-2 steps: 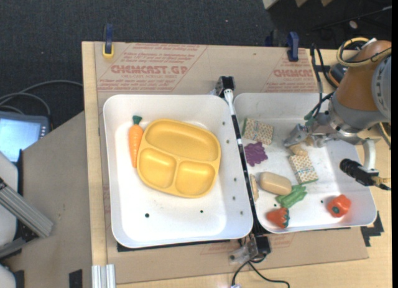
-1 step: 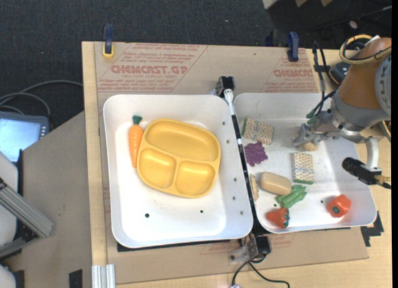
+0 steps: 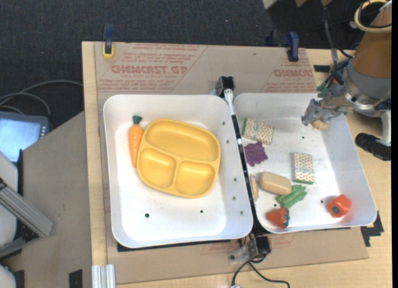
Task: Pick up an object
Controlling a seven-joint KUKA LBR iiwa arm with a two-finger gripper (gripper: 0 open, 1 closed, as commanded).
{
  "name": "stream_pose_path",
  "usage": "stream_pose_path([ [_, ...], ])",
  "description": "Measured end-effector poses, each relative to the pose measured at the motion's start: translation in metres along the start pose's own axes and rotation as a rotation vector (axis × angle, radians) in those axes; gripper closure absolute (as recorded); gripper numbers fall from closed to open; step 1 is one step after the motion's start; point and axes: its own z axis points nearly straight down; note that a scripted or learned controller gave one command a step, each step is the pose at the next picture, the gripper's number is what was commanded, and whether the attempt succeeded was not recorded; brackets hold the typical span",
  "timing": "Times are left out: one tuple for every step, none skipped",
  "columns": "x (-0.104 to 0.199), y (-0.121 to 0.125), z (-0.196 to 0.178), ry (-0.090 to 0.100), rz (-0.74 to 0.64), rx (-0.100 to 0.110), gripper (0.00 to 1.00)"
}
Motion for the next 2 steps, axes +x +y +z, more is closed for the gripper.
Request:
stream_pose_path([
  [0.069,-0.084,0.036,0.008,0.0,0.02,1.0],
  [0.13,-0.075,-0.006,0.005,-0.005,0.003,1.0],
])
